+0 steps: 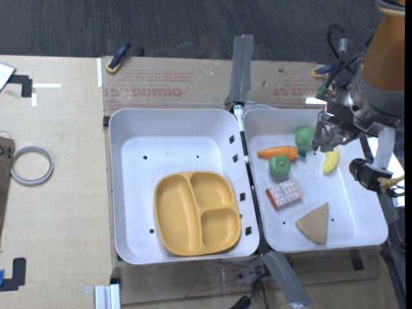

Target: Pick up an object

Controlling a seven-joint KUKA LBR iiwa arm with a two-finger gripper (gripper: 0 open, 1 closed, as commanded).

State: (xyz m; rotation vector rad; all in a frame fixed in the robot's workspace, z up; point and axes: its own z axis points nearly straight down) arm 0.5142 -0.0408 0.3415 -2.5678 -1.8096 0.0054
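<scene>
Hand [320, 141] fingertips indistinct, beside part-hidden green ball [303, 136]

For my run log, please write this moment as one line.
gripper: low in right bin, beside green ball and banana | held: nothing seen | left bin: yellow plate

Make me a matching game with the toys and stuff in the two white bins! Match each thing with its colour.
Things:
1. carrot
2. banana
3. divided plate
4. wedge

Colours:
a. tan
b. orange
c. mustard yellow
d. bright yellow

Pairs: 1-b, 2-d, 3-c, 4-a
</scene>
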